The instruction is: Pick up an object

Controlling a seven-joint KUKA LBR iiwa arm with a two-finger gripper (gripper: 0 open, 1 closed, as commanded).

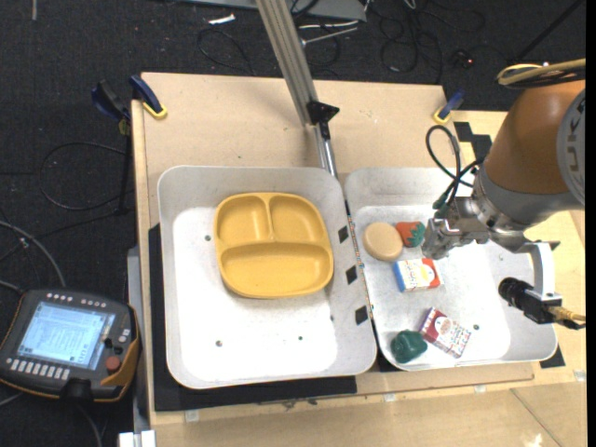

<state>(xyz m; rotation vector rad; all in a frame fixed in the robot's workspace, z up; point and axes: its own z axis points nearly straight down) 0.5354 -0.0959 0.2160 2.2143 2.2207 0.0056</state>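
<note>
My hand (436, 237) sits low in the right bin (521, 343), at its upper middle, just right of the red and green toy (411, 233). Whether it touches that toy I cannot tell, and the spread of my hand is hidden beneath the wrist, so I cannot tell whether it is released or clenched. Nothing is visibly held.

The objects available for picking all lie in the right bin. The round tan piece (383, 240) rests just left of the red and green toy, touching or nearly so. The small white carton (416, 274), with red and blue print, lies just below them, near my hand. Further toward the front rim, the red and white packet (444, 331) lies flat at a slant, and the dark green lump (408, 345) sits just beside it on its left.

A black fitting (521, 296) on my arm hangs over the right side of this bin.

The left bin (186, 343) carries a yellow divided plate (274, 245), upright, three compartments. Both bins rest on the surface (233, 119). A grey pole (289, 49) slants across the upper surface. A control pendant (65, 338) lies on the floor at lower left.
</note>
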